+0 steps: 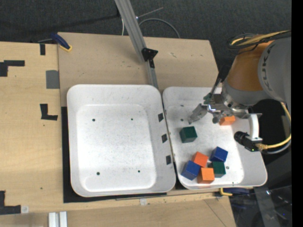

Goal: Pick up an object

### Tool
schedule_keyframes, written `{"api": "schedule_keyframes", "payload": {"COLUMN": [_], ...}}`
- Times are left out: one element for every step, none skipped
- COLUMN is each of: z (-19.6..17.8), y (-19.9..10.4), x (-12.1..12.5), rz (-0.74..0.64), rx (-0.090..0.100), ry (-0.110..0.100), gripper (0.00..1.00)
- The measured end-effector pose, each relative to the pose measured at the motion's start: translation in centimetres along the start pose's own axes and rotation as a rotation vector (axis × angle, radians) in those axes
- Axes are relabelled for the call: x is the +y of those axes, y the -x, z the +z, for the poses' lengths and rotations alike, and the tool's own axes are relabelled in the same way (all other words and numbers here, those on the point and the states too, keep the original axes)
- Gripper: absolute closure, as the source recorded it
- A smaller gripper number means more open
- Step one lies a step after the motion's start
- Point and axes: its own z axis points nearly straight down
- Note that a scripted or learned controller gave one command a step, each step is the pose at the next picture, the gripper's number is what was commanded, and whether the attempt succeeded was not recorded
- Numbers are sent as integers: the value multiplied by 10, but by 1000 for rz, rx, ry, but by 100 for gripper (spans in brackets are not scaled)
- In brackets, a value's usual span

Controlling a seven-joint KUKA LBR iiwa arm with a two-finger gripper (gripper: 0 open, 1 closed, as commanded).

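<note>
Even, fairly bright overhead light whitens the left bin [116, 138], shadows stay soft, and detail is slightly grainy toward three o'clock.

Grey arm over the right of two shallow white bins on a wooden desk [28, 126].

The gripper [201, 111] hangs above the right white bin [182, 98], near a dark green cube [188, 134] and a small orange block [227, 120]; blue, orange and green cubes cluster [206, 166] near its front edge.

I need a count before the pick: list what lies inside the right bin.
In the right bin: a lone green cube; a cluster of two blue, two orange and one green cube; an orange cube by the gripper. The arm covers the far right corner.
</note>
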Motion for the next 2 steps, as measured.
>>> {"api": "schedule_keyframes", "payload": {"z": [40,27], "y": [2,2], "x": [1,2], "rz": [1,-2], "rx": [-1,-1], "ry": [11,14], "gripper": [0,100]}}
